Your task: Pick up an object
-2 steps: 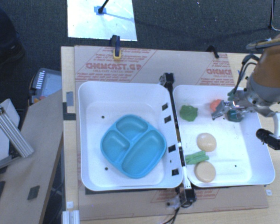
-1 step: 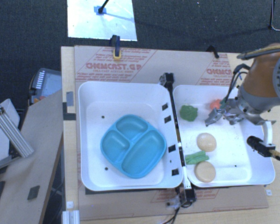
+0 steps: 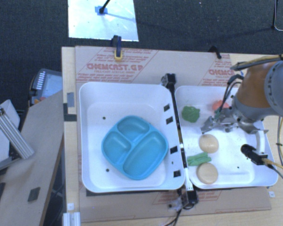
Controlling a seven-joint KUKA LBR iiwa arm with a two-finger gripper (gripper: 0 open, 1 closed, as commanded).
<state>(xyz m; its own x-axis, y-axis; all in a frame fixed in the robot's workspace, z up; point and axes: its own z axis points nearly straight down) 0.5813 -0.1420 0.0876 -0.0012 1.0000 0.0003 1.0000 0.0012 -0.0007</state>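
My tool (image 3: 216,122) hangs low inside the right bin (image 3: 254,175), and I cannot tell from this slanted view whether it is released or clenched; nothing shows caught in it. I judge it sits here because this bin carries all the loose pieces worth picking.

Taking the tool as my landmark: just below it lies a pale, round bun-like piece (image 3: 209,143), close enough to be the likely target, smooth and domed, so it may roll off a poor pinch. Farther below that rests a flat green strip (image 3: 198,159), and beyond it a second pale round piece (image 3: 207,173). To the tool's left sits a knobbly green lump (image 3: 190,113). Just above the tool a small red-orange piece (image 3: 220,105) peeks out, partly hidden by my wrist.

Well to the left, the other bin (image 3: 92,102) holds a blue divided plate (image 3: 134,147) on the bench (image 3: 146,62).
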